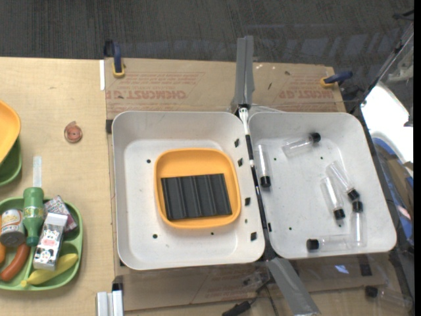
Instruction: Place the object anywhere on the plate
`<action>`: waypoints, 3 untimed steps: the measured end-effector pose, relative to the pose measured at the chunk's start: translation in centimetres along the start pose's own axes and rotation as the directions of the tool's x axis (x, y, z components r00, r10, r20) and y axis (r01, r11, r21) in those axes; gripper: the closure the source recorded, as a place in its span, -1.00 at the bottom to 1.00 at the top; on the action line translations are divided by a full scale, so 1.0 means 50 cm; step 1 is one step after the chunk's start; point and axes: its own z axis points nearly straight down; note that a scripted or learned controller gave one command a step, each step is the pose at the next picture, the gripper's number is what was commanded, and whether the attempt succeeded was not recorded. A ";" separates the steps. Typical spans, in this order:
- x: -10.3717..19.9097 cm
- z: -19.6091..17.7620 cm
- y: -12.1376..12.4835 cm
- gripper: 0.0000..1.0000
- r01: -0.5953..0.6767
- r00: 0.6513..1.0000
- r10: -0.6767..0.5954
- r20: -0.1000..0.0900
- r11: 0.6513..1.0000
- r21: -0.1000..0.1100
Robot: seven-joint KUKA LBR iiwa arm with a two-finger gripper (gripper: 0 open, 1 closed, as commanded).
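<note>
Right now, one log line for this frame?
left white bin: square orange plate, dark ribbed insert | right white bin: clear black-capped tubes

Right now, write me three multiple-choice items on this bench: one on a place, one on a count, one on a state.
1. Where does the orange plate sit?
A. In the left bin
B. In the right bin
C. On the cardboard behind the bins

2. How many clear tubes with black caps lie in the right bin?
A. Two
B. Six
C. Ten

3. What lies on the plate?
A. A clear tube
B. A dark ribbed slab
C. A banana

Answers:
1 A, the plate rests inside the left bin's walls.
2 B, six capped tubes are scattered over the right bin's floor.
3 B, the dark slab covers the plate's middle and lower part.
</note>
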 end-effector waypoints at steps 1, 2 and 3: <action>0.032 -0.077 0.001 -1.00 0.174 0.985 -0.174 0.000 0.985 0.000; 0.108 -0.077 0.005 -1.00 0.390 0.921 -0.390 -0.002 0.921 -0.002; 0.198 -0.078 0.008 -1.00 0.502 0.865 -0.502 -0.001 0.865 -0.002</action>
